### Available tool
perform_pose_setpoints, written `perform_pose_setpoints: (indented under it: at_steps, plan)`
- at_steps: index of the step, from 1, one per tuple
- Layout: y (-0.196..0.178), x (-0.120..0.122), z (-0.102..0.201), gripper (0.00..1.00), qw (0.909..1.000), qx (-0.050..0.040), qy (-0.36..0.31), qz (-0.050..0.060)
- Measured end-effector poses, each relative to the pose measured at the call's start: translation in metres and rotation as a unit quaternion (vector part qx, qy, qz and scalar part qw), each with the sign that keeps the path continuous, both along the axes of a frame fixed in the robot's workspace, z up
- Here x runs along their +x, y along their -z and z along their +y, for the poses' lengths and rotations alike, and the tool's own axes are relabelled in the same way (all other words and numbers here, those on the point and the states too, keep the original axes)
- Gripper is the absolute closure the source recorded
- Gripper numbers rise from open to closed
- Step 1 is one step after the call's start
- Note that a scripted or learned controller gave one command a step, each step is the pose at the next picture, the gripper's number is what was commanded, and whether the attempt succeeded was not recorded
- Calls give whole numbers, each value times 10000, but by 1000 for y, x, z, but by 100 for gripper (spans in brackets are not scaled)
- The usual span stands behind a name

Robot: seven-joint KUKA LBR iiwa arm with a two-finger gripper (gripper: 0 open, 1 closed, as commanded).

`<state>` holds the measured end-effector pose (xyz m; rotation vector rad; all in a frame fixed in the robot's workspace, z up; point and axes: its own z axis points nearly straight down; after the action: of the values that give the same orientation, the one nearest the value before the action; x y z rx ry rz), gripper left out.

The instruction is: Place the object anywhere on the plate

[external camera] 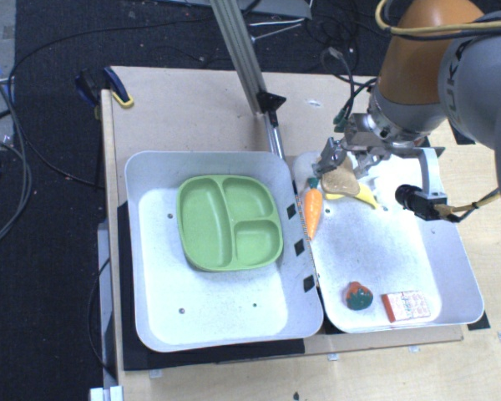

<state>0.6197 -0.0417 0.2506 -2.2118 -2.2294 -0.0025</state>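
My hand [344, 159] hangs over the right bin's [451, 257] far left corner, just above a tan piece [337, 180] and banana [366, 195]; whether it grips anything I cannot tell. A carrot [313, 210] lies beside the divide. The green plate [230, 221], 3 compartments, sits in the left bin [159, 307] with bare floor around.

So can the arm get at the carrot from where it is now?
Probably yes: the carrot lies uncovered at the right bin's left edge, just below the gripper. The nearby bin wall might crowd the jaws.
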Motion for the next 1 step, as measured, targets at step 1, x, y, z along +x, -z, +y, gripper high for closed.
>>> perform_pose_setpoints:
  at_steps: [1]
  plan:
    - [16, 4, 52, 100, 10000, -2, 3, 9]
